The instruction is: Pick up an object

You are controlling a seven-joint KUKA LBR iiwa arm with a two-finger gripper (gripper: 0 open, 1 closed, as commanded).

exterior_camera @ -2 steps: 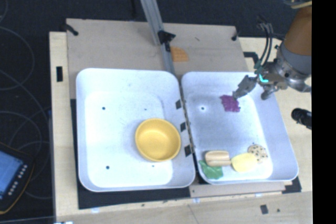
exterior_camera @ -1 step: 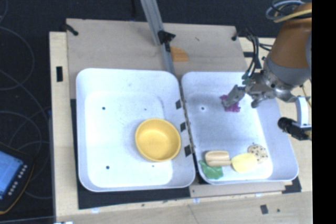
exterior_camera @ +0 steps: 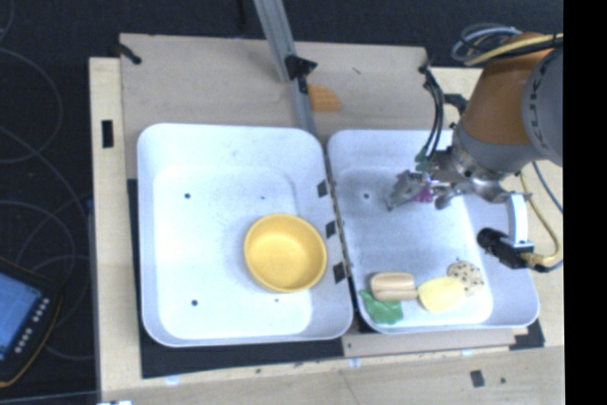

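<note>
My gripper [exterior_camera: 403,192] hangs over the upper middle of the right bin [exterior_camera: 365,156], on the grey arm with its orange band [exterior_camera: 503,109]. A small purple patch [exterior_camera: 441,195] shows right beside the gripper; whether it is a held object I cannot tell. Along the right bin's front edge lie a tan roll-shaped piece [exterior_camera: 393,285], a yellow lemon-like piece [exterior_camera: 442,294], a speckled round piece [exterior_camera: 465,274] and a green scrap [exterior_camera: 379,309]. These lie well below the gripper, apart from it. A yellow bowl [exterior_camera: 285,251] sits upright in the left bin [exterior_camera: 190,166].
A grey metal rail [exterior_camera: 270,14] slants down from the top to the seam between the bins. A small orange piece [exterior_camera: 322,98] lies on the bench behind the bins. Cables [exterior_camera: 517,242] hang off the arm over the right bin's right side.
</note>
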